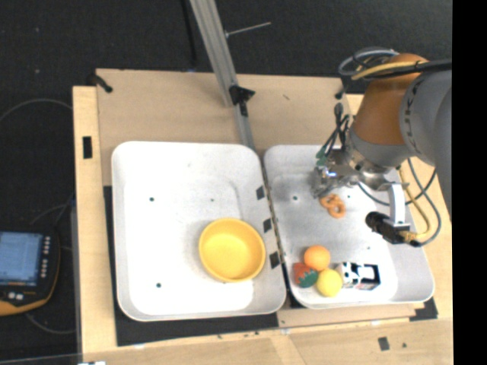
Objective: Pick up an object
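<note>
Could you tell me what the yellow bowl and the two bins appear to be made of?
The yellow bowl looks like moulded plastic: uniform colour, smooth rounded rim, soft matte sheen. The left bin and right bin look like thin formed white plastic, with rounded corners and a faintly speckled matte surface, though coated metal cannot be ruled out.

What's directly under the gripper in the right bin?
A small orange pretzel-shaped piece lies on the right bin floor just below the gripper. The arm's wrist hides the floor behind it, and whether anything is gripped.
</note>
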